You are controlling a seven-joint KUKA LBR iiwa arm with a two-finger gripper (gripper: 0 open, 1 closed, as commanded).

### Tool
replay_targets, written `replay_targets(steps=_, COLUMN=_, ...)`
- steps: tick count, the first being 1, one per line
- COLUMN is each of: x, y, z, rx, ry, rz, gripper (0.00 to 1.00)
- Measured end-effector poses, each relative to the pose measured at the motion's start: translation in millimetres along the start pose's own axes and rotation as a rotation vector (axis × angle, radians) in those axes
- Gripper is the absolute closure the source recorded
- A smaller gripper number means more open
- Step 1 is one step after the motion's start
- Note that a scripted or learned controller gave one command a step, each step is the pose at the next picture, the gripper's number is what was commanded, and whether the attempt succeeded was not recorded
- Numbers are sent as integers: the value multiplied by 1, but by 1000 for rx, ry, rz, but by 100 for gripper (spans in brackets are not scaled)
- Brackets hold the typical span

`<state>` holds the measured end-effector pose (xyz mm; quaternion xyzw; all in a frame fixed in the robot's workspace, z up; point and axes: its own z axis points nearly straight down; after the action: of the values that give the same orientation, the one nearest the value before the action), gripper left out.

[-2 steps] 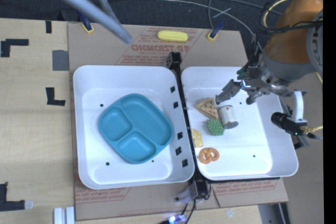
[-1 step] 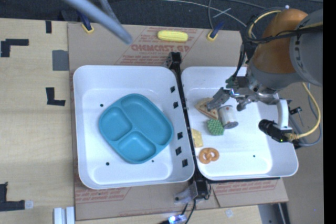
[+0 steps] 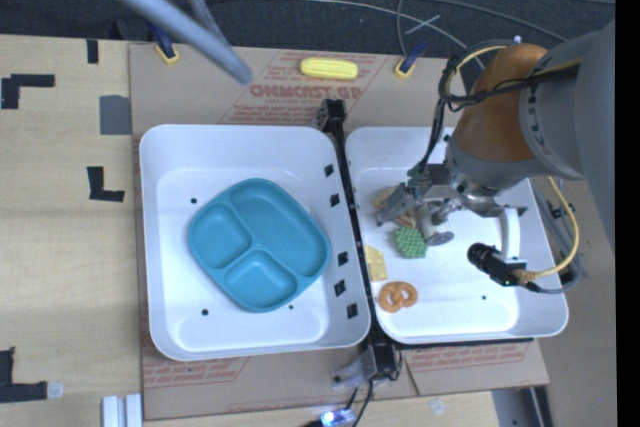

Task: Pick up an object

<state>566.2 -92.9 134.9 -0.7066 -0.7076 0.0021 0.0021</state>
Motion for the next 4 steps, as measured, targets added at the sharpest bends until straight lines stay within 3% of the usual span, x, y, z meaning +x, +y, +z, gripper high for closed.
replay_targets(steps=1, x=0, y=0, z=53, rx=-4, ry=-2, rz=0, gripper=0)
replay_targets(steps=2, x=1, y=1, z=40, rx=-7, ry=-2, rz=-1, gripper=100)
replay_targets(steps=4, x=-6, y=9, z=-48, rx=-8, ry=0, rz=0, gripper=100)
